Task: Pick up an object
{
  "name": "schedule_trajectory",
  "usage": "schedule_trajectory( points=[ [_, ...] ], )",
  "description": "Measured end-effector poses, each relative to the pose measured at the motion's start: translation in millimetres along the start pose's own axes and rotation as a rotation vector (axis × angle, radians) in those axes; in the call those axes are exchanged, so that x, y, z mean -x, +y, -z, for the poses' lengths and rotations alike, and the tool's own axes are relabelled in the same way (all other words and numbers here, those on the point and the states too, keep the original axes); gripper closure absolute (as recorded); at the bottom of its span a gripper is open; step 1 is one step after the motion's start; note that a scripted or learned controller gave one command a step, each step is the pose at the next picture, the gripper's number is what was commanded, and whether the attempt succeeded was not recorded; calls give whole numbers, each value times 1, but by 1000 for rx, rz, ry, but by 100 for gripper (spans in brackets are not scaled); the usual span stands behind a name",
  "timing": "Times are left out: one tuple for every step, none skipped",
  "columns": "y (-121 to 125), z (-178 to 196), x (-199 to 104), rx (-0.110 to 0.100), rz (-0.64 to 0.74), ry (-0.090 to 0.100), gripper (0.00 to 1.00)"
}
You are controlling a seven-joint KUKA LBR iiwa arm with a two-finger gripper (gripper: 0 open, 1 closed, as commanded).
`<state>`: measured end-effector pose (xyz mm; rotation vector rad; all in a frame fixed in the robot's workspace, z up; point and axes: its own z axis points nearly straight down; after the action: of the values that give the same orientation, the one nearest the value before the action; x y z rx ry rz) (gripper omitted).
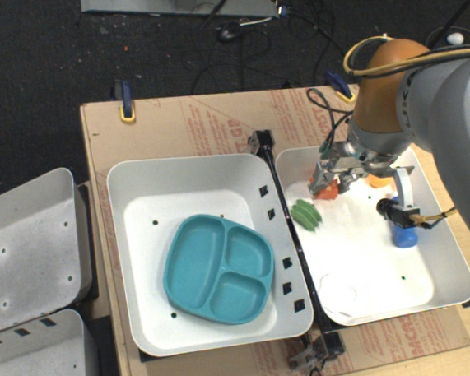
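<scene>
A teal sectioned plate (218, 269) with three compartments lies flat in the left bin (137, 201), turned at a slant. In the right bin (450, 274), a small green ribbed object (305, 214) lies close to the left wall. Just beside it, toward the back, sits a small orange-red piece (326, 188) under the claw (333, 178). Another orange bit (378, 182) lies farther right. A blue cylinder (404, 235) with a dark top stands near the right side.

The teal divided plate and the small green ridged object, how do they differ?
The teal divided plate is far larger than the small green ridged object. The plate is smooth with three compartments; the green object is ribbed and solid. The plate lies in the left white bin, the green object in the right white bin. Both rest flat, untouched.
</scene>
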<state>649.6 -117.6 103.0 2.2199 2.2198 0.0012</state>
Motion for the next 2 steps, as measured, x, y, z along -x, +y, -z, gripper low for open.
schedule_trajectory(
  points=[
    [2,45,-6,3,3,0,100],
    [6,106,-14,5,4,0,100]
  ],
)
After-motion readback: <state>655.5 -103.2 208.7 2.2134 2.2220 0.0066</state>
